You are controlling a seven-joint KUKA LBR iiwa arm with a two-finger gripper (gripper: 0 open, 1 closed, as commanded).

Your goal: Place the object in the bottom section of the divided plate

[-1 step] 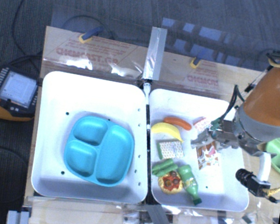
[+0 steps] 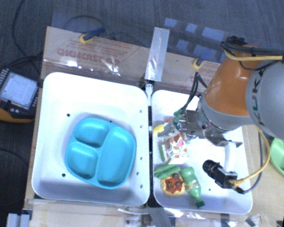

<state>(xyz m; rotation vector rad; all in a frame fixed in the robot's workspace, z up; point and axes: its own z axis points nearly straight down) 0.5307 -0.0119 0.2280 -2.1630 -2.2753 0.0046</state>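
While the arm reaches into the right bin (image 2: 234, 208), this holds:
Hand (image 2: 182, 126): low over the clutter; whether open or closed cannot be told.
Just below hand: white patterned packet (image 2: 175, 149).
Further below: green bottle (image 2: 193, 185), pizza-like toy (image 2: 173, 184).
Far left of hand: blue divided plate (image 2: 101, 152) in the left bin (image 2: 59, 97).

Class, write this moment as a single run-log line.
arm: over right bin | gripper: above toy pile | divided plate: left bin, nothing in it | placement: not yet done
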